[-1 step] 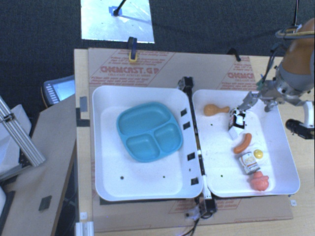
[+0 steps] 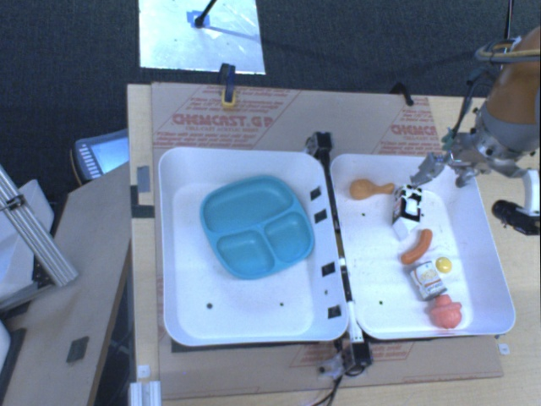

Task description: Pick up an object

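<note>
Claw [image 2: 420,176] hangs at the carton's [image 2: 407,206] 12 o'clock; whether spread or closed I cannot tell. Centre over it, then descend straight.

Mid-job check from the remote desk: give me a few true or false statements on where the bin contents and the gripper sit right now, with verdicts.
1. The blue divided plate lies in the left bin. True.
2. The toy drumstick lies in the left bin. False: it lies in the right bin, near its far edge.
3. The black and white carton is beside the sausage. True.
4. The gripper hangs over the blue divided plate. False: it is over the right bin, just above the black and white carton.
5. The pink toy sits at the near end of the right bin, next to the small can. True.
</note>
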Motion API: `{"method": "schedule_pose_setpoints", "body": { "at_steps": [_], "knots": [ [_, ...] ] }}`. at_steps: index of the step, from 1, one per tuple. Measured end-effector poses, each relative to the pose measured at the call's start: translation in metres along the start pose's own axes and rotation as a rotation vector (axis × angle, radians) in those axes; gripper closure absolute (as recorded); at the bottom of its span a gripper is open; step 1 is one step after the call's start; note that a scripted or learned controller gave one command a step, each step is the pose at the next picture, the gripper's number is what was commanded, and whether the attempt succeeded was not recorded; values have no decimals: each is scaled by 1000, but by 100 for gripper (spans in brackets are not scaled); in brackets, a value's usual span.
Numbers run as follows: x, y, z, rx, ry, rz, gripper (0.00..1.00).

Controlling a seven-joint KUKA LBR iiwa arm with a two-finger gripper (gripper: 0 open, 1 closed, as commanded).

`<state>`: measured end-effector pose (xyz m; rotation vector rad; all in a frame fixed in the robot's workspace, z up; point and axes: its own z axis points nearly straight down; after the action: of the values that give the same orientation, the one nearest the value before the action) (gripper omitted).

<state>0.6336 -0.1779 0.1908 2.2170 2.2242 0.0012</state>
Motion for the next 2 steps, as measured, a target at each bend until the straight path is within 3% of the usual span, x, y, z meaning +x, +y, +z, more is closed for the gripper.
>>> {"method": "schedule_pose_setpoints", "body": {
  "at_steps": [2],
  "knots": [
    [1, 4, 108, 0, 1, -1, 0]
  ]
}}
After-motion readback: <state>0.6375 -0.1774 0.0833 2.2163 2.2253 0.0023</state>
